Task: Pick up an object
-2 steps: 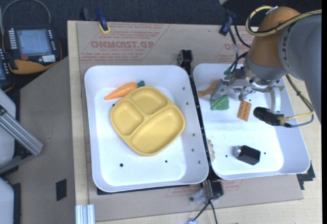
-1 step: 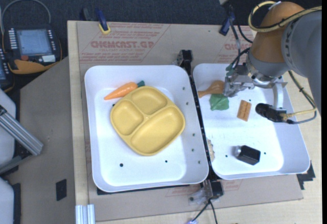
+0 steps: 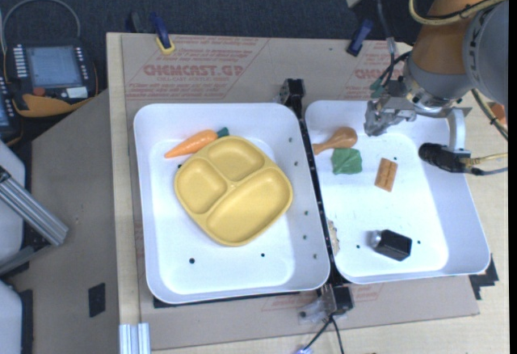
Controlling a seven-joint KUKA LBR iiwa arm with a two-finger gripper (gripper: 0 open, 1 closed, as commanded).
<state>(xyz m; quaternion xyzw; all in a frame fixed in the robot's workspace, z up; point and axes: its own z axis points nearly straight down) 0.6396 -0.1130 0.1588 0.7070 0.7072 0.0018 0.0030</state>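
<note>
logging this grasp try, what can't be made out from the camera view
- Gripper: dark and small in the camera view, so its state is unreadable.
- Black block: too small to identify.
- Wooden pear-shaped piece: partly behind the bin divider.
- Carrot: its green top is partly behind the yellow plate.

The gripper (image 3: 378, 124) hangs over the far part of the right bin (image 3: 460, 255). Just to its left lies a tan pear-shaped piece (image 3: 336, 139), with a green block (image 3: 347, 161) below that. An orange-brown bar (image 3: 386, 174) sits nearer the camera, apparently untouched; a black box (image 3: 393, 245) lies well apart.
</note>
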